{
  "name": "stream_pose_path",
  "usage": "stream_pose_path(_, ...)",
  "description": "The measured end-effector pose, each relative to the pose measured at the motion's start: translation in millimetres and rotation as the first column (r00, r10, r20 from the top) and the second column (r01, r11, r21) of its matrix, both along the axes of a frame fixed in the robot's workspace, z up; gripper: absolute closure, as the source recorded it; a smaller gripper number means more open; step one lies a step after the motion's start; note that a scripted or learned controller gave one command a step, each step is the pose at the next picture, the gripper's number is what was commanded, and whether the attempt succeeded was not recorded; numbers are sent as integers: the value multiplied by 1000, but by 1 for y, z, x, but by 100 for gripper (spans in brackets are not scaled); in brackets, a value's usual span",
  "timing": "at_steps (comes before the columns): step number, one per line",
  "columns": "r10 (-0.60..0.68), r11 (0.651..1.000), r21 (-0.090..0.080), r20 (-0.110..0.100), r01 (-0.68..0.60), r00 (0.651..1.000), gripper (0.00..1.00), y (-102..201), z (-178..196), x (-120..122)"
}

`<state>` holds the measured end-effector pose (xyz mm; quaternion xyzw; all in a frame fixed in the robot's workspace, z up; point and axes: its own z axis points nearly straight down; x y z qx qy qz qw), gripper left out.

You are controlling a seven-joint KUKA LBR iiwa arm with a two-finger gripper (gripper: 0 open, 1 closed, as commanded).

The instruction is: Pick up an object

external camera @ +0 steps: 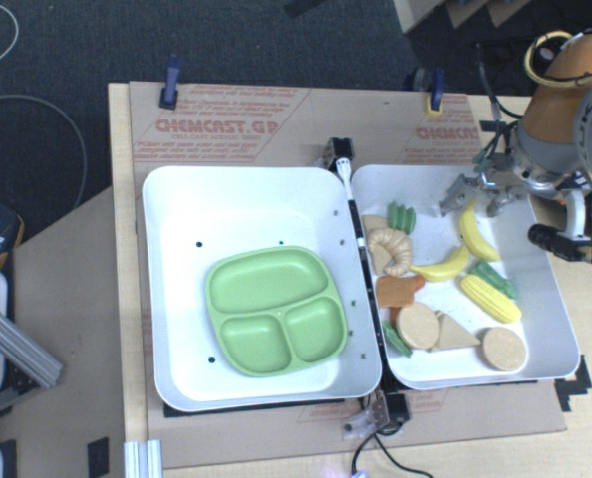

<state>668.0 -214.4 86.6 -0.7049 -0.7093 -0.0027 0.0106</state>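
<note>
The right bin [560, 312] holds several toy foods: a yellow banana [462, 250], a corn cob [491, 297], a tan croissant [392, 248], green beans [402, 217], an orange-brown slab [397, 290], two round biscuits [417, 326] [502, 347] and a pale wedge [456, 333]. My gripper [473, 197] hangs over the bin's far part, just above the banana's upper end. Its metal fingers [453, 199] stand apart, open, with nothing between them.
The left bin [176, 227] carries a green divided plate [276, 309]. A black bar [354, 229] runs between the bins. The arm's grey and orange body [565, 108] fills the far right, above the bin's corner. Blue clamps [169, 83] [436, 92] grip the board's back edge.
</note>
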Motion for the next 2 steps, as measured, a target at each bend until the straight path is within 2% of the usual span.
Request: stream_pose_path(2, 0, 1000, 0, 0, 0, 1000, 0, 0, 0, 0)
